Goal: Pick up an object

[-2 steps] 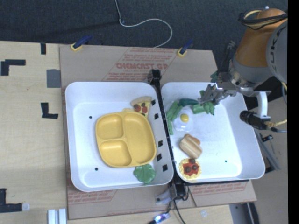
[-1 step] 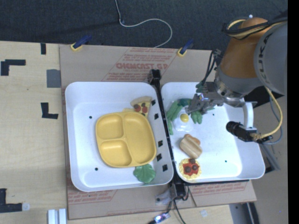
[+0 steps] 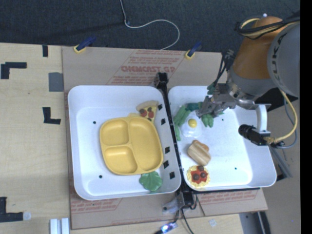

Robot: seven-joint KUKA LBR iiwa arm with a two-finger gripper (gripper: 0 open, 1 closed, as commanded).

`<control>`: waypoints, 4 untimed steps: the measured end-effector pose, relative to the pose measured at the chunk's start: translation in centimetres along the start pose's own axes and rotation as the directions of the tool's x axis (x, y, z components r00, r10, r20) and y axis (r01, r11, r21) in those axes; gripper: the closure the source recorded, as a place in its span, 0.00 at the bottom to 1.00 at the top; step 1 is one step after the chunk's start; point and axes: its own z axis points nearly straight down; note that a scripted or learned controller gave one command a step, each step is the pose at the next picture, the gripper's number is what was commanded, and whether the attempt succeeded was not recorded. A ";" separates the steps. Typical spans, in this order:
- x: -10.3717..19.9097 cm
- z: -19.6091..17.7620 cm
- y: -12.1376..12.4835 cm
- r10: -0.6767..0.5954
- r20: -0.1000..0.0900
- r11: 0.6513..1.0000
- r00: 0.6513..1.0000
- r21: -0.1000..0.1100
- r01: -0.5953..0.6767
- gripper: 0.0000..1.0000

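pincer low over the green toy in the right bin

the likeliest target, a green leafy toy point(image 3: 184, 112), lies in the far-left part of the right bin point(image 3: 243, 174), just beside the divider wall. a second green piece point(image 3: 208, 120) sits right under the pincer point(image 3: 212, 107), so which of the two is meant is a guess. whether the pincer is wide or closed i cannot tell; its dark body hides the tips, and nothing is seen held.

just beside the green toy is a fried egg point(image 3: 192, 124), close enough that a descent here risks nudging it. nearer the camera lie a hot dog point(image 3: 199, 152) and a small round pizza point(image 3: 197, 176), well apart from the arm's work.

the left bin point(image 3: 80, 130) carries a yellow divided plate point(image 3: 130, 145), a pizza slice point(image 3: 147, 109) at its far edge and a green lettuce piece point(image 3: 150, 180) at its near edge. both bins rest on cardboard over the surface point(image 3: 29, 130), probably to keep them from sliding.
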 end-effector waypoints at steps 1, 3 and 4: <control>0.7 -0.2 -1.5 0.000 0.000 1.000 1.000 0.001 0.000 1.00; 0.7 0.1 -1.4 0.000 0.001 1.000 1.000 0.002 0.000 1.00; -0.3 -1.0 -0.7 0.000 0.000 1.000 1.000 -0.001 0.000 1.00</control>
